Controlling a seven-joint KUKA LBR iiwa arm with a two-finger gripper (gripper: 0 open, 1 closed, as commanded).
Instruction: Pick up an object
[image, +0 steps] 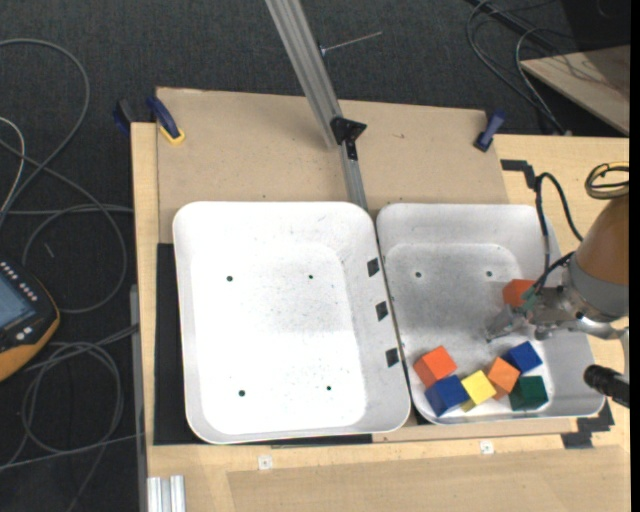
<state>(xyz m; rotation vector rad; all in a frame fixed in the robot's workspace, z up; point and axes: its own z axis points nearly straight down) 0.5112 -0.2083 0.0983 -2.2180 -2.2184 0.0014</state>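
Two white bins sit side by side on a wooden bench. The left bin (270, 320) is big and has small dark dots on its floor. The right bin (450, 270) has a bunch of little blocks in its near right corner. There is an orange block (434, 364) on the left of the bunch. Just near it sits a blue block (449, 394), and a yellow block (478, 387) touches that one on its right. Next comes another orange block (503, 374), then a second blue block (523, 356) a bit farther back, and a green block (529, 392) at the near right end. One more orange block (516, 292) sits apart from the bunch, farther back, right by the arm. The arm (604, 262) comes in from the right, grey with an orange part. Its gripper (520, 318) hangs low over the right bin, between the lone orange block and the bunch. I cannot tell if the gripper is wide or narrow, and I cannot see any block held in it. A metal pole (320, 90) slants up from the far side between the bins. Black cables (60, 330) lie on the dark floor to the left.
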